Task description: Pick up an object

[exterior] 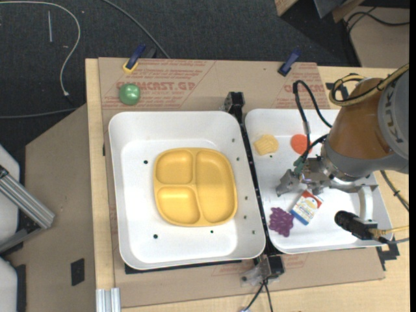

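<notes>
My gripper (296, 184) hangs over the middle of the right bin (325, 242), with the grey and orange arm reaching in from the right. Its fingers (284, 186) look spread and nothing shows between them, so it is open. A small white carton with red and blue print (306, 208) lies just below the gripper. Purple grapes (281, 220) sit at the bin's front left. A pale yellow piece (265, 144) and an orange-red piece (298, 142) lie toward the back of the bin; the arm partly covers the orange-red one.
The left bin (130, 174) holds a yellow divided plate (195, 186). A green ball (130, 94) rests on the cardboard behind the left bin. Blue clamps (134, 58) (289, 62) grip the board's back edge. A black cable (305, 112) loops over the right bin.
</notes>
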`<state>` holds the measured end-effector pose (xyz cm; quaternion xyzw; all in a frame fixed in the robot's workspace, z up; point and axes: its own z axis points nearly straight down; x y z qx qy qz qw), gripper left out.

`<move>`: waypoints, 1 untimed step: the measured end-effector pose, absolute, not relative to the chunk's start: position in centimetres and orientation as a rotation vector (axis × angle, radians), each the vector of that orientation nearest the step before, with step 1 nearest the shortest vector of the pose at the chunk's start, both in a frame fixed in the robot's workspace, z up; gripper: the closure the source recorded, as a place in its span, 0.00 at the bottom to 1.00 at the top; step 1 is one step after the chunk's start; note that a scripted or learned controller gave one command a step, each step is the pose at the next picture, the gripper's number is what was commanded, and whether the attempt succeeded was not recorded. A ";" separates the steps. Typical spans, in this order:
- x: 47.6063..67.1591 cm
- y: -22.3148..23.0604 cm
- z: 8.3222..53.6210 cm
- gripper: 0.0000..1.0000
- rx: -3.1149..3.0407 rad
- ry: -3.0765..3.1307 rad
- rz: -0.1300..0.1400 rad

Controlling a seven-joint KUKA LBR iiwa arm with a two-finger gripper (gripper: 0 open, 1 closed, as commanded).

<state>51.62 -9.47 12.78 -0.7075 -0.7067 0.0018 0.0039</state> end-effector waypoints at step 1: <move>51.8 -9.6 8.7 0.00 -2.226 -2.224 -0.001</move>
